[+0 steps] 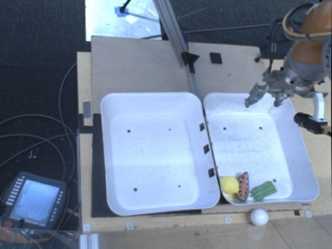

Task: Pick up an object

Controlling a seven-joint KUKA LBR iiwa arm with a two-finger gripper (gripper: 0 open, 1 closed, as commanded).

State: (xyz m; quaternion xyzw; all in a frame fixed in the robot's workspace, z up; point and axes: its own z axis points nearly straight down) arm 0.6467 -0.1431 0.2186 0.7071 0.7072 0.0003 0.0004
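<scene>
Three small objects lie in the near corner of the right bin (290, 139): a yellow lemon-like piece (229, 184), a watermelon slice (243, 184) and a green piece (263, 190). My gripper (267, 97) hangs over the bin's far rim, well away from them. Its two fingers are spread apart and open, with nothing between them.
The left bin (150, 149) sits beside the right one, joined by black clips. A white ball (259, 217) rests on the bench in front of the right bin. A slanted metal pole (174, 25) rises behind the bins. A teach pendant (31, 201) lies at the lower left.
</scene>
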